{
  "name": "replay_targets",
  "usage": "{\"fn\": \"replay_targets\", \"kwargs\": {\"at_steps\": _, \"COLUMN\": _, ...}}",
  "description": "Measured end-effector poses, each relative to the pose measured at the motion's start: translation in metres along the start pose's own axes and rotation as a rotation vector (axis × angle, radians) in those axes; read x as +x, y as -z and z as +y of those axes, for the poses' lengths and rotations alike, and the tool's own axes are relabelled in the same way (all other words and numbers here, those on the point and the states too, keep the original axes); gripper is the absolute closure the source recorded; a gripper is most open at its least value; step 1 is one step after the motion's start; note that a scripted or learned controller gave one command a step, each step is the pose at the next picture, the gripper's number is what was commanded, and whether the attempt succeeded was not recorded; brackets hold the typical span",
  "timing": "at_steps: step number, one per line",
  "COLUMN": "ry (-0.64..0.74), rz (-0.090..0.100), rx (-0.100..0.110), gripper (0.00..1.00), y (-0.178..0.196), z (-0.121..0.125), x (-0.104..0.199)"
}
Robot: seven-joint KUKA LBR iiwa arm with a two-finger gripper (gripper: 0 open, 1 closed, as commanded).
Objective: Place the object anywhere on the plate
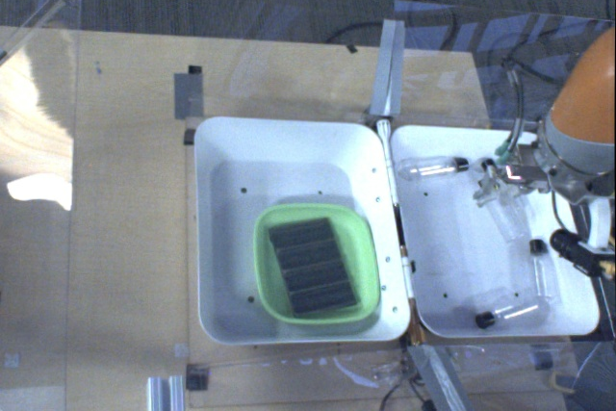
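Note:
A dark grey ribbed block (310, 266) lies flat on the green plate (266, 274), which sits at the front of the left bin (221, 207). My gripper (493, 180) hangs over the back of the right bin (433, 303), well away from the plate, with the grey and orange arm (587, 101) reaching in from the right. A clear tube (507, 218) lies just in front of the gripper; whether they touch is unclear.
More clear tubes with black caps lie in the right bin: one (431, 168) at the back left, one (508, 313) at the front and one (540, 272) at the right. A grey divider post (388, 77) stands behind the seam between the bins.

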State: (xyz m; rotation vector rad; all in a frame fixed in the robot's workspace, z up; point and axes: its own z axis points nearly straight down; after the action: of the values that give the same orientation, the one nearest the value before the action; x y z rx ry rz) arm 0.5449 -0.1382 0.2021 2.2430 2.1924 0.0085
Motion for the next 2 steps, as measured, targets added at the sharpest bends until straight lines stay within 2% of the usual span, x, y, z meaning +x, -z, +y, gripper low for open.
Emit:
{"fn": "replay_targets", "kwargs": {"at_steps": 1, "ry": 0.075, "rz": 0.000, "rx": 0.004, "gripper": 1.00, "y": -0.006, "z": -0.060, "x": 0.103}}
{"fn": "replay_targets", "kwargs": {"at_steps": 2, "ry": 0.312, "rz": 0.001, "rx": 0.001, "gripper": 1.00, "y": -0.017, "z": -0.039, "x": 0.180}}
